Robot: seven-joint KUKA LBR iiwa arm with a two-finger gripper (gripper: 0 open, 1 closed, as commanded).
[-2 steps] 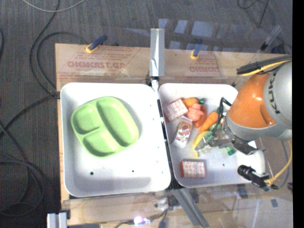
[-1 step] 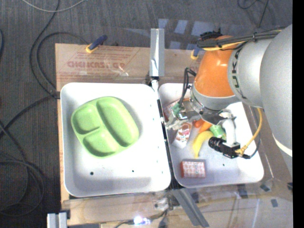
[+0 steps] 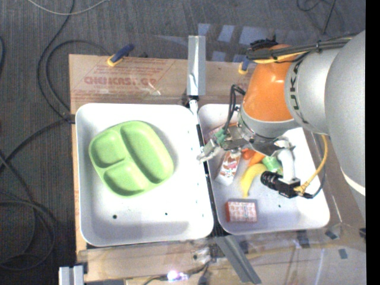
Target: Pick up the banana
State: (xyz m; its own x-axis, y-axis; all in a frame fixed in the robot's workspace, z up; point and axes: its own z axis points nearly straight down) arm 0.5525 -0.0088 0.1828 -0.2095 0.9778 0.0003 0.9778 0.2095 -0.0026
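While a green divided plate (image 3: 132, 157) lies in the left bin (image 3: 89, 218), the right bin (image 3: 317, 215) holds the rest: the gripper (image 3: 221, 144) near its left wall, whether spread or closed I cannot tell; a small bottle (image 3: 230, 167) just below it; the banana (image 3: 250, 177) beside that; a red box (image 3: 241, 211) nearer the front

Yellow curved banana (image 3: 250, 179), mid-right of frame: upper end hidden under the grey-and-orange arm (image 3: 279, 97). Pincer (image 3: 228, 142): fingers too small & cluttered to read. Small orange item (image 3: 254, 157) by the banana: mostly covered, can't ID. Arm cut off at right edge.
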